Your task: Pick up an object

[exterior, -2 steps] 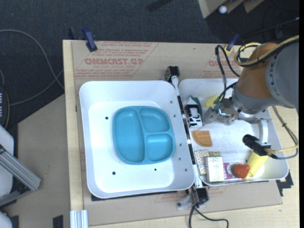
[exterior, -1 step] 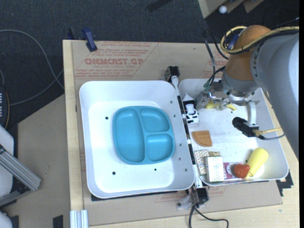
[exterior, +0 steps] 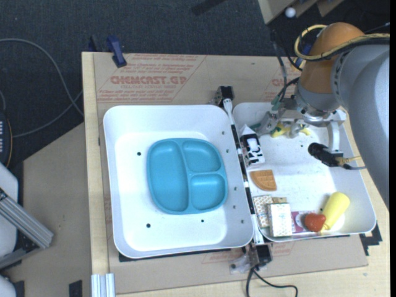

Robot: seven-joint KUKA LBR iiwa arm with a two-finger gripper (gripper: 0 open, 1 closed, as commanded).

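Objects in right bin (exterior: 365, 218): yellow banana (exterior: 335, 208), red item (exterior: 314, 221), small box (exterior: 279, 219). Gripper (exterior: 286, 124) low at bin's far edge, state unclear. Blue divided tray (exterior: 185, 175) in left bin (exterior: 124, 135).

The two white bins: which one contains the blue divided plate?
The left bin, farther from the arm, holds the blue plate. The right bin holds small items instead.

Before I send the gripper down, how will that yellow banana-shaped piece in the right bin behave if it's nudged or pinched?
The yellow banana-shaped piece looks rounded and smooth, so it may roll or slip from a pinch. It touches the red piece near the right bin wall, so a nudge likely shifts both.
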